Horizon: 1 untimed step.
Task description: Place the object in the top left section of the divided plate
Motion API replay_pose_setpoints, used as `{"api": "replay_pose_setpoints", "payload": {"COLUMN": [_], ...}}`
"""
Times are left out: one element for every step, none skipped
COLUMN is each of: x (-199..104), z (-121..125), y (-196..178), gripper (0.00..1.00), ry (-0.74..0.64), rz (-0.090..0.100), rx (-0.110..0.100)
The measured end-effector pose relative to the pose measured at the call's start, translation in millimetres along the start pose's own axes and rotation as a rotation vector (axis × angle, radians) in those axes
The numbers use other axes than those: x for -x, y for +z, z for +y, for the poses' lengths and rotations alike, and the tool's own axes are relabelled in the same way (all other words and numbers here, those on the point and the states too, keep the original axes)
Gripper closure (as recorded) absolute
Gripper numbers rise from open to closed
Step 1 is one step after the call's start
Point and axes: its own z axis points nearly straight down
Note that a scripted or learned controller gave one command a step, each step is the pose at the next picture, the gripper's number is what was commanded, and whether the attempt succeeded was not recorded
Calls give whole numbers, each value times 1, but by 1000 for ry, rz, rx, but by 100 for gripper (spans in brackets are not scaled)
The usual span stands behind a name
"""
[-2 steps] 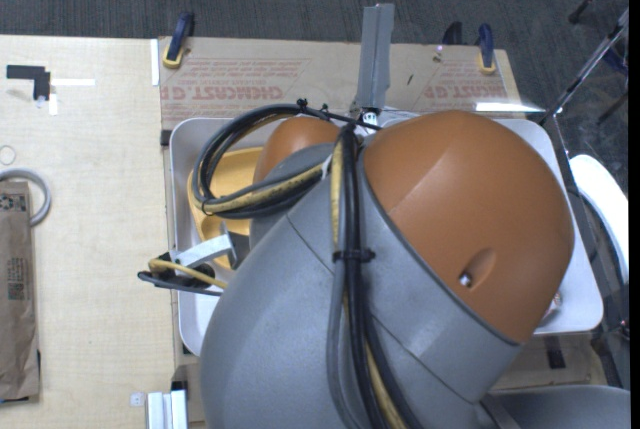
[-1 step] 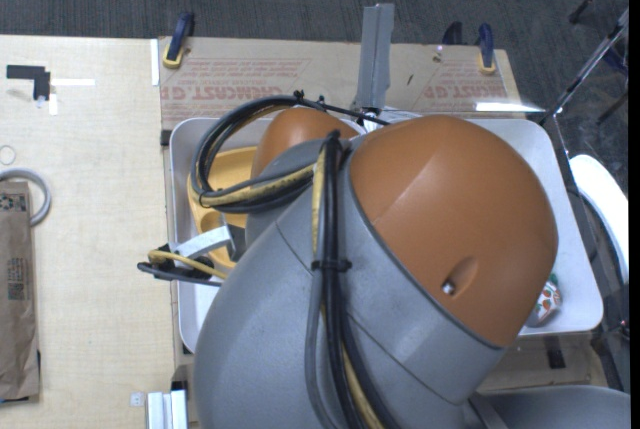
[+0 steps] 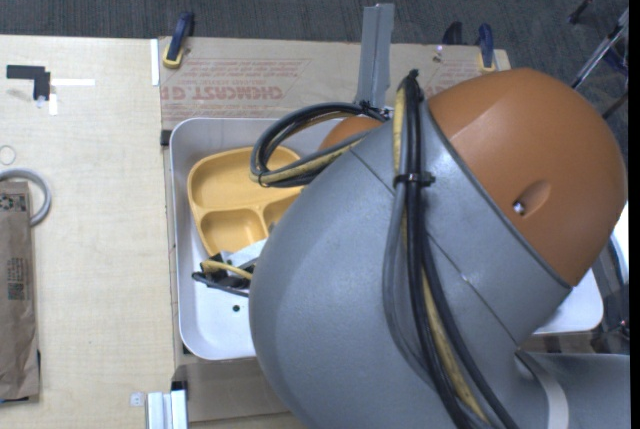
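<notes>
The grey arm point(image 3: 400, 317) with its orange band point(image 3: 520, 167) bulks over the near right of the white bin point(image 3: 205, 332). Whether the gripper is wide, narrow or holding anything cannot be told. The divided plate point(image 3: 225, 182), mustard yellow with raised ridges between shallow sections, lies toward the bin's far left corner, its right part covered by the arm. Beyond it, near the far rim, is perhaps an orange object point(image 3: 345, 129).

Blue clamp point(image 3: 180, 37) — cardboard sheet's point(image 3: 240, 82) far edge
</notes>
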Motion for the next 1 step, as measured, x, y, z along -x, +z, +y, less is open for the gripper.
{"api": "replay_pose_setpoints", "payload": {"x": [-12], "z": [-57], "y": [-73], "gripper": [100], "ry": [5], "rz": [4], "rx": [0]}}
